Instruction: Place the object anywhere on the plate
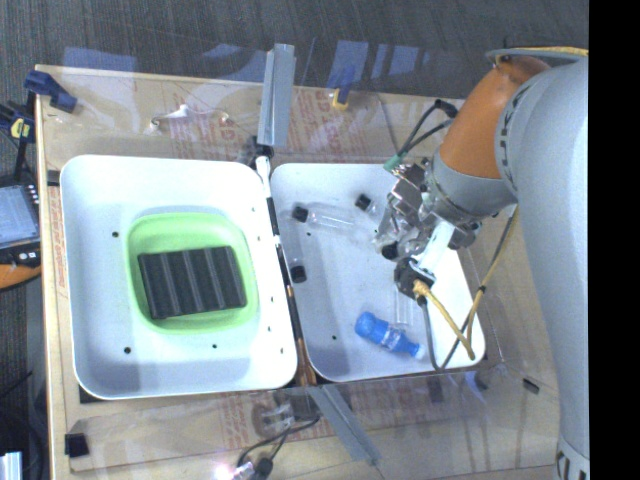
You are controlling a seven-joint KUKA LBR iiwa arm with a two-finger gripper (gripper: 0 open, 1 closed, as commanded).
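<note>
I see the blue object (387,334) lying in the right bin (330,353), the green plate (190,230) unreached. My gripper (400,258) hovers nearby; I cannot tell its state, so everything remains.

Plate (190,273) in left bin (85,193); object (388,334) in right bin (330,358)

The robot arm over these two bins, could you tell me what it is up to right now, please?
The arm reaches in over the right bin, its gripper hanging above the bin floor. A blue object lies in that bin's near part, apart from the gripper. The green plate sits in the left bin with a dark ribbed block on it.
</note>
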